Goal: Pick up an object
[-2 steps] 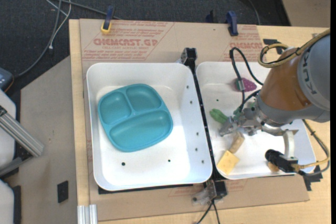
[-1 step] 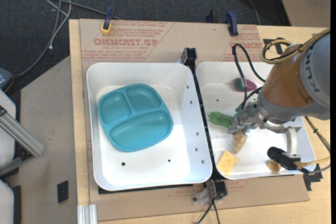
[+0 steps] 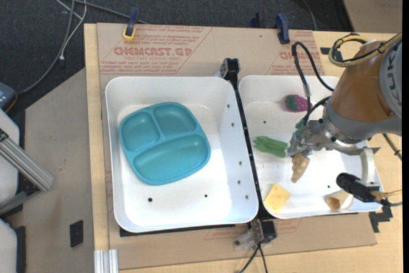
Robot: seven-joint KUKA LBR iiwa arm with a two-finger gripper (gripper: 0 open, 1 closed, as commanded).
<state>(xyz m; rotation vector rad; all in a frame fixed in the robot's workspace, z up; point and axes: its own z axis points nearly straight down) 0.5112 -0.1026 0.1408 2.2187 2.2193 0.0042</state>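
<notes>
My gripper (image 3: pixel 300 151) is over the middle of the right bin (image 3: pixel 255 94), pointing down. A small tan piece (image 3: pixel 299 168) shows right at its lower tip, and I cannot tell whether it is gripped or lying on the bin floor. A green pod-shaped object (image 3: pixel 270 146) lies just left of the gripper. At the bin's front are a yellow wedge (image 3: pixel 277 198) and a pale bread-like piece (image 3: pixel 337 202). A purple and green object (image 3: pixel 295 102) sits near the back.
The left bin (image 3: pixel 118 137) holds a teal divided plate (image 3: pixel 165 142). A black divider rail (image 3: pixel 243 137) runs between the two bins. The grey and orange arm (image 3: pixel 367 96) covers the right bin's far right side.
</notes>
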